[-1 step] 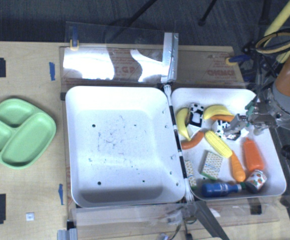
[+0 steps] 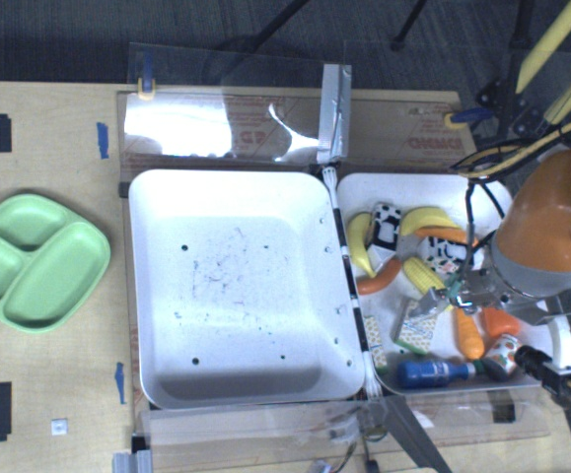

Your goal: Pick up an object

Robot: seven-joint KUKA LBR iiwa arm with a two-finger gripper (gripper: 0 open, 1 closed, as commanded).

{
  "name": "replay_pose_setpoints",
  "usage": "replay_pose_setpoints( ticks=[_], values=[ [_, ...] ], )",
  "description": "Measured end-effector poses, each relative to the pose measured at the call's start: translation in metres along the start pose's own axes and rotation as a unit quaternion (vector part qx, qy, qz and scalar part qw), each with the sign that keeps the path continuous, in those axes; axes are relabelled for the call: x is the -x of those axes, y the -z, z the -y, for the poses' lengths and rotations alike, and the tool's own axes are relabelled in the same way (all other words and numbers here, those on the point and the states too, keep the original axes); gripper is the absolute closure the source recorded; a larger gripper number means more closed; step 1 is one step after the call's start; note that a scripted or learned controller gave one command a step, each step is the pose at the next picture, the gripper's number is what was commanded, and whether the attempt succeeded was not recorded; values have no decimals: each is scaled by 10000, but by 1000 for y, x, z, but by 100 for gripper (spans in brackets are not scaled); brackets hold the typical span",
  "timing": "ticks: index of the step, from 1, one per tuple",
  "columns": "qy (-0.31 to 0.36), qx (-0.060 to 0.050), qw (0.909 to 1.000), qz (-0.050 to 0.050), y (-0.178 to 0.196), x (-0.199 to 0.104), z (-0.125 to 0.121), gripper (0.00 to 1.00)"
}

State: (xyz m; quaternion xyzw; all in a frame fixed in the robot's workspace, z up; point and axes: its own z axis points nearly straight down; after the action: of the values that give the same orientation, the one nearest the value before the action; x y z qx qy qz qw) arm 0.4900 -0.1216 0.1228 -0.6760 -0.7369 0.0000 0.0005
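Observation:
The right white bin (image 2: 403, 187) holds several small items: two yellow bananas (image 2: 360, 240) (image 2: 431, 221), a black-and-white toy (image 2: 387, 225), an orange carrot (image 2: 380, 276), a second carrot (image 2: 469, 334) and a blue bottle (image 2: 433, 371) lying along the front wall. My gripper (image 2: 437, 302) hangs low over the middle of this pile. It sits just right of a short yellow piece (image 2: 421, 275) and above a patterned card (image 2: 415, 333). The grey arm with its orange band (image 2: 551, 227) covers the bin's right side.
The left white bin (image 2: 147, 264) lies beside the right one, and the two share a middle wall. A green divided plate (image 2: 35, 261) rests on the bench at far left. A clear panel (image 2: 226, 126) stands behind the bins. Cables hang at the upper right.

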Motion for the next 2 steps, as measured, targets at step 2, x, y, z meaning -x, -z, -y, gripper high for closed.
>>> replay_pose_setpoints(
  ticks=[2],
  values=[
    [2261,20,9741,15,7,50,-6,0]
  ],
)
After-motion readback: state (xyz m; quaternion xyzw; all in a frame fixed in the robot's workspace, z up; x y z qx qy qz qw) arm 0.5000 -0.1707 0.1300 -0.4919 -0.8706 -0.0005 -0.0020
